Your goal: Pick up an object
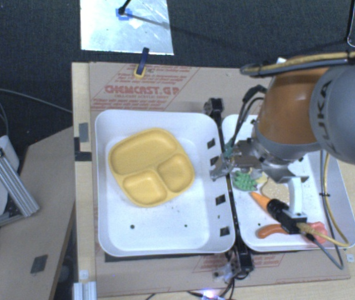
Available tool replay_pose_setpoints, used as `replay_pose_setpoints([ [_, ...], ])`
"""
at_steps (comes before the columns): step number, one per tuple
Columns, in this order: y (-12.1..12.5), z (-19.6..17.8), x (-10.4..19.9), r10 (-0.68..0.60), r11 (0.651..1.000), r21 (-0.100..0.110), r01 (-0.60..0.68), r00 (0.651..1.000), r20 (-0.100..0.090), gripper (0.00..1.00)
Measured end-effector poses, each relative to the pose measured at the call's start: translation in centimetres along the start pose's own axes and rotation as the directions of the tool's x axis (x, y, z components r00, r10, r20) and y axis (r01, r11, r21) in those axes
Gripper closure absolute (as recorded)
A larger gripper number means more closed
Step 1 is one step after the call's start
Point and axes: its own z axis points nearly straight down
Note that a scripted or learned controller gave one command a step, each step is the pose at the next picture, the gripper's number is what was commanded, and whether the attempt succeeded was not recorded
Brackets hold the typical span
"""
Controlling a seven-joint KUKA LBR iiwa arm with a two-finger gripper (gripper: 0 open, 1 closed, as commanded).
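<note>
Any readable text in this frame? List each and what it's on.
"CHEMCAST G P", red print, last letters unsure: on the brown cardboard sheet under the bins.
"KUKA", letters partly cut off: on the grey arm.
More red print at the cardboard sheet's near edge, below the bins: too blurred to read.
Nothing readable on the yellow divided tray.

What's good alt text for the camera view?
A grey and orange robot arm reaches over the right white bin, which holds a small green object and orange-handled tools. The left white bin holds a yellow divided tray.
</note>
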Motion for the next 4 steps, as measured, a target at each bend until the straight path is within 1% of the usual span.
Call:
replay_pose_setpoints([
  [1, -2.3, -12.6, 3.6, -0.005, 1.0, -0.012, 0.005, 1.0, -0.003, 0.0],
  [2, -2.2, -13.0, 3.4, -0.005, 1.0, -0.003, 0.005, 1.0, 0.0, 1.0],
  [3, -2.2, -12.9, 3.4, -0.005, 1.0, -0.003, 0.005, 1.0, 0.001, 0.0],
  [4, -2.1, -14.0, 3.4, -0.011, 1.0, -0.005, 0.011, 1.0, 0.0, 1.0],
])
